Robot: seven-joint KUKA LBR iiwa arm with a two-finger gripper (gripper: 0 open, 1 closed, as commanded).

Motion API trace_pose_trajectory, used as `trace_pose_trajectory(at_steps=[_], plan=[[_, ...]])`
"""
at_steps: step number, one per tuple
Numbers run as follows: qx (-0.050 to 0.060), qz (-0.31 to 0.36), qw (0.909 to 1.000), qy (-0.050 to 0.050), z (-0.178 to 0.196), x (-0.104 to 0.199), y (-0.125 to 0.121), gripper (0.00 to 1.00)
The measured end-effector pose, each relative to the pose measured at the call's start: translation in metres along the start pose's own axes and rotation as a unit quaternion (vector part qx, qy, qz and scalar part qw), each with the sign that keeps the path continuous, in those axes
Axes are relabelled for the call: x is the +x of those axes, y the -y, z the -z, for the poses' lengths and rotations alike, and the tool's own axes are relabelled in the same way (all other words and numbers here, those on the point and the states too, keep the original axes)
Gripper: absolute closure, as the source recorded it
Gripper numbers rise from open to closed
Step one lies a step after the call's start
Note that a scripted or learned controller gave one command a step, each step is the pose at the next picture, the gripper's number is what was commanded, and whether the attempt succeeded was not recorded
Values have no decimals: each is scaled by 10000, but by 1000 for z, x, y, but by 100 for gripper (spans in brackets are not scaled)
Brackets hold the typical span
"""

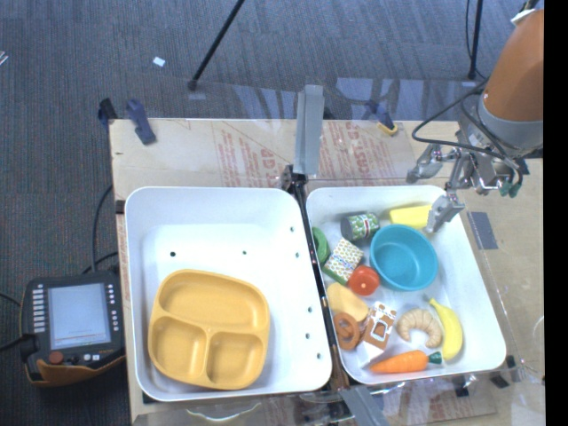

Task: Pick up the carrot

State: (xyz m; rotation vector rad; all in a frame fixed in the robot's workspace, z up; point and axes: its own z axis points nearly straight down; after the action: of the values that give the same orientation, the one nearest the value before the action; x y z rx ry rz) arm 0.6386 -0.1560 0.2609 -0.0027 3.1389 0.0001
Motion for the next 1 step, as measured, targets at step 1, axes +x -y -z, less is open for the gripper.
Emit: trace_pose_trajectory(at_steps=[1], plan=[[-9,-1013,9949,14,-126,11,-46,0]])
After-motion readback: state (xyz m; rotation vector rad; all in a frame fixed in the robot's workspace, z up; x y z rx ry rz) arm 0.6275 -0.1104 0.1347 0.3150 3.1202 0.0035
